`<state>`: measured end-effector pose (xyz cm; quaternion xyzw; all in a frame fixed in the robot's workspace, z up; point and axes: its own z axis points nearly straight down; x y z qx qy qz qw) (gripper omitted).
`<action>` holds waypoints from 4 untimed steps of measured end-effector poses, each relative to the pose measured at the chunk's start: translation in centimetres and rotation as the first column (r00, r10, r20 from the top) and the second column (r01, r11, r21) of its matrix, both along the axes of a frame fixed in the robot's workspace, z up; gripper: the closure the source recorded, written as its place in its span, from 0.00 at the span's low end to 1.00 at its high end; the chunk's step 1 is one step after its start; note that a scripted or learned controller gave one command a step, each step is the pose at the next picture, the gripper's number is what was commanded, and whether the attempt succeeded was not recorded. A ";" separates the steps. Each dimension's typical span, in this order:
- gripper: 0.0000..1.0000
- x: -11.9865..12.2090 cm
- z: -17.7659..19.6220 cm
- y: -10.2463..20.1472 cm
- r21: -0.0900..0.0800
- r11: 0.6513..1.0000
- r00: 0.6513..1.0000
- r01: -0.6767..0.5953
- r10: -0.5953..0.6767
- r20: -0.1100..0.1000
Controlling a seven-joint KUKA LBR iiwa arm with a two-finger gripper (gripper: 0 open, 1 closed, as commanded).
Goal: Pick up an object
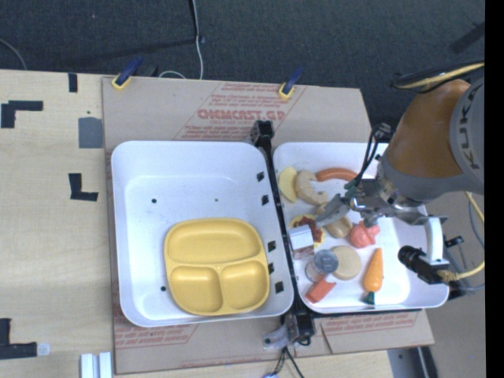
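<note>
In the right bin (394, 294), the gripper (352, 205) hangs low among a crowd of toy food, at about nine o'clock from the orange band (421, 132) of the arm. Whether it is open or closed I cannot tell; the metal parts blur together there, and nothing is visibly held.

The likeliest trouble is the crowding. The pink piece (362, 235) sits just at five o'clock of the gripper, a tan lump (339, 227) just at six o'clock, and a pale curved piece (309, 189) at nine o'clock. A close here could well nip two things at once, or push one aside and catch nothing. The carrot (372, 270), the round cream disc (345, 262) and the red sausage (335, 174) lie a little freer.

The arm reaches in from three o'clock, its wrist bent down over the bin's middle.

The left bin (142, 179) holds a yellow divided tray (216, 264), well apart from the gripper.
</note>
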<state>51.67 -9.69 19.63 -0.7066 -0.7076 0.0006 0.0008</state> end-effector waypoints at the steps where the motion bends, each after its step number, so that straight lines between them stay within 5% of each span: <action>1: 0.00 3.0 -11.5 -2.0 -0.003 1.000 1.000 0.003 -0.003 0.003; 2: 0.00 8.1 -10.8 -2.0 -0.003 1.000 1.000 -0.001 0.001 0.010; 3: 0.00 5.2 -11.2 -0.3 -0.001 1.000 1.000 0.001 -0.001 -0.001; 4: 1.00 5.3 -10.2 -0.3 0.000 1.000 1.000 0.000 0.000 -0.001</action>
